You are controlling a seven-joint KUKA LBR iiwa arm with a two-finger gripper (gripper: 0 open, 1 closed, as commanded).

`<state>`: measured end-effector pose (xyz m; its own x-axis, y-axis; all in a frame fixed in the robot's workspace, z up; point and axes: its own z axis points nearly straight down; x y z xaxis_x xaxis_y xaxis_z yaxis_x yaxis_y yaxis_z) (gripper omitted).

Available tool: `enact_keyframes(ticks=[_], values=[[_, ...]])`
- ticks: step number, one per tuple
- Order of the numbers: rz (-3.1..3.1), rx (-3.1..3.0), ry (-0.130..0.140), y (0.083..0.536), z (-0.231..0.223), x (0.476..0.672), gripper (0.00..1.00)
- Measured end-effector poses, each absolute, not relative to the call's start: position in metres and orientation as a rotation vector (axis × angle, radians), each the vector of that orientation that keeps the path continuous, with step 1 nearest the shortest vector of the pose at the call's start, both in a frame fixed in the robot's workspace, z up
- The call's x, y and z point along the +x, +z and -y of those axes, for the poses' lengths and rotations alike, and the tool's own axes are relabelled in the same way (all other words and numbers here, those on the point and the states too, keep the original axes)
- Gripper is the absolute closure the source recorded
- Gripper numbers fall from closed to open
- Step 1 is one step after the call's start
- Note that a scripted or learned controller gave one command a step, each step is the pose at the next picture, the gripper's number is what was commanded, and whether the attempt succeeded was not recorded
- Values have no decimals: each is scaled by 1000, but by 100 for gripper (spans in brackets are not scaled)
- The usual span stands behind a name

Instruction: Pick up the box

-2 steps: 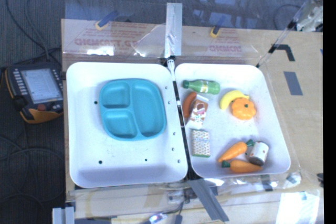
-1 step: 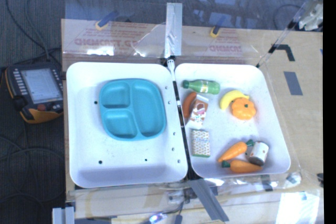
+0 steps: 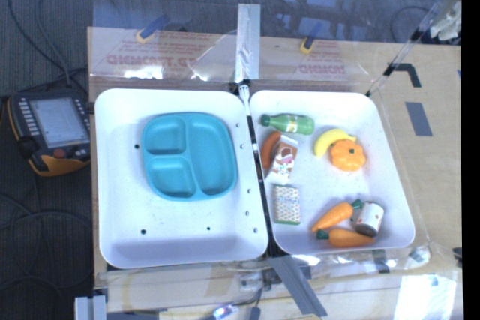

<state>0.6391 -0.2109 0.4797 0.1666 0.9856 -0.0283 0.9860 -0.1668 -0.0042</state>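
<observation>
In the right-hand bin (image 3: 390,161), toward 8 o'clock from its middle, lies the box (image 3: 286,204). It is a small flat rectangle with a speckled green-and-red face, lying flat near the wall (image 3: 264,213) the two bins share. Its long side runs roughly from 12 to 6 o'clock. At 12 o'clock from it, just apart, lies a white carton (image 3: 283,161) with a red printed front, also box-shaped and a little tilted. A red-orange oblong piece (image 3: 270,149) touches the carton at its 9 o'clock side.

At 11 o'clock in the bin a green bottle (image 3: 288,124) lies on its side. Toward 1 o'clock a banana (image 3: 330,140) curls against an orange fruit (image 3: 348,156). Around 5 o'clock two carrots (image 3: 333,216) (image 3: 349,237) lie close together, and a small can (image 3: 369,217) rests between them at their 3 o'clock end. The nearer carrot is at 3 o'clock from the box, with bare bin floor between them.

The left bin (image 3: 112,183) holds a blue divided plate (image 3: 187,155) near its middle. A handheld control pendant (image 3: 52,133) sits on the floor at 9 o'clock, off the bench.

How wide the claw stands, whether it grips anything, and how the box lies in relation to it cannot be told. Nothing touches or covers the box, and its whole top face shows.
</observation>
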Motion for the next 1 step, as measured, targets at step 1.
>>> enact_keyframes(ticks=[1], values=[[-2016,2385,-44,489,211,640,100]])
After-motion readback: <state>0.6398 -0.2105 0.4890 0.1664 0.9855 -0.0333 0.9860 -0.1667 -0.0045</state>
